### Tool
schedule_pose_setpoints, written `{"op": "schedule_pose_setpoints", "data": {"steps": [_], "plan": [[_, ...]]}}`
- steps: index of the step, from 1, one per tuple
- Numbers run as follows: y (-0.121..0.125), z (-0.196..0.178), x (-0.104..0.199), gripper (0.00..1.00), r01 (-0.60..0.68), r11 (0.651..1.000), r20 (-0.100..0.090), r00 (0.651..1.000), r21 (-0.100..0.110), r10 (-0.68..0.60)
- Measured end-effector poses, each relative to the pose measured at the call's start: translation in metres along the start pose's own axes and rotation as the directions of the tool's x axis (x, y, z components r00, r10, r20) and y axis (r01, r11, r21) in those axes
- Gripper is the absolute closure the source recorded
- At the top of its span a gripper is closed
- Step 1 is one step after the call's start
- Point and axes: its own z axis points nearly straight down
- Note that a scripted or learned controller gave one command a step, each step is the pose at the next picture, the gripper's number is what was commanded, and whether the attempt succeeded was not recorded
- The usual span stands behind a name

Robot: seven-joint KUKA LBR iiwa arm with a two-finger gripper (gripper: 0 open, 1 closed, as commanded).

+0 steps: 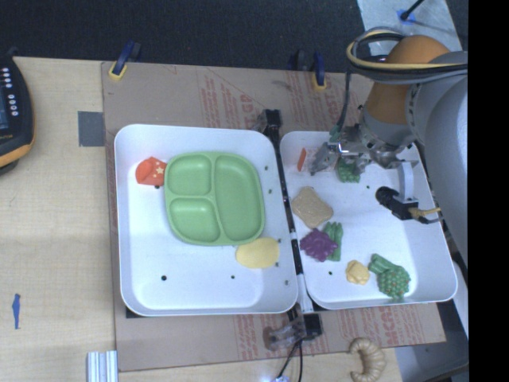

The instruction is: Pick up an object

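Note:
My gripper (330, 159) hangs low over the far end of the right bin (425, 249). A small dark green piece (348, 171) lies right beside it; I cannot tell whether the two touch. An orange stick (301, 159) lies just to the gripper's left, by the bin wall. Nearer the front are a tan bread slice (311, 208), purple grapes (318, 245) with a green piece (335, 233) against them, a yellow chunk (358, 273) and a green bunch (390, 276).
The left bin (143, 261) holds a green divided plate (215, 197), a red item (150, 171) and a yellow piece (258, 253). A brown curled thing (368, 359) lies on the bench in front of the bins. A control pendant (12, 114) sits at the far left.

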Motion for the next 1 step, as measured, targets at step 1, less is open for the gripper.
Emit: {"op": "schedule_pose_setpoints", "data": {"steps": [1], "plan": [[0.0013,-0.0885,-0.0798,0.0,-0.007,1.0,0.003,1.0,-0.001,0.007]]}}
